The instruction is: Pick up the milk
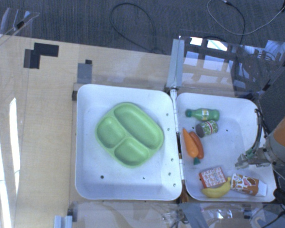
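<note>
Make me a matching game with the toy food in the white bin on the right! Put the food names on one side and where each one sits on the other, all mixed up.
Things:
1. green bottle
2. carrot
3. banana
4. milk carton

Places:
A. front edge of the right bin, just below the small red box
B. front right corner, right of the banana
C. far end of the bin, lying on its side
D. left side of the bin, beside the divider

Pairs: 1-C, 2-D, 3-A, 4-B
</note>
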